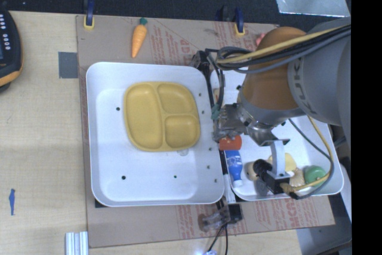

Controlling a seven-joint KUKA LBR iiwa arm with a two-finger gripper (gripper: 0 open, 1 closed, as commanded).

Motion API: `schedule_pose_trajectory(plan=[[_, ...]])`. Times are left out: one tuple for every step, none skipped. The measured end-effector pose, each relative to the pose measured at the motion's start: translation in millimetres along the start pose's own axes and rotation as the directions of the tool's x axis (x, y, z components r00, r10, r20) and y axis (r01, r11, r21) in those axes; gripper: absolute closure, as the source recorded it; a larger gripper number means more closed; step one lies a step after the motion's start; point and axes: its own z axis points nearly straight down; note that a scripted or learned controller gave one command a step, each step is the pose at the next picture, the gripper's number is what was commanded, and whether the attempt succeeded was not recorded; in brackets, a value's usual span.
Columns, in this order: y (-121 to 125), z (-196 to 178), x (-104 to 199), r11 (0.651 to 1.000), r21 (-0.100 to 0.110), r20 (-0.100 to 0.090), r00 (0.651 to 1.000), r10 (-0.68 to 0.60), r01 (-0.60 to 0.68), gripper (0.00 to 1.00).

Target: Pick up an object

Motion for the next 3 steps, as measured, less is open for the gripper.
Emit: schedule_pose_trajectory(plan=[[-30, 0, -33, 1.000, 0.000, -0.001, 1.000, 0.000, 0.000, 1.00], [24, -1, -74, 1.000, -0.010, 0.000, 1.000, 0.001, -0.001, 1.00], [22, -1, -72, 1.000, -0.006, -0.002, 1.000, -0.001, 0.001, 0.00]])
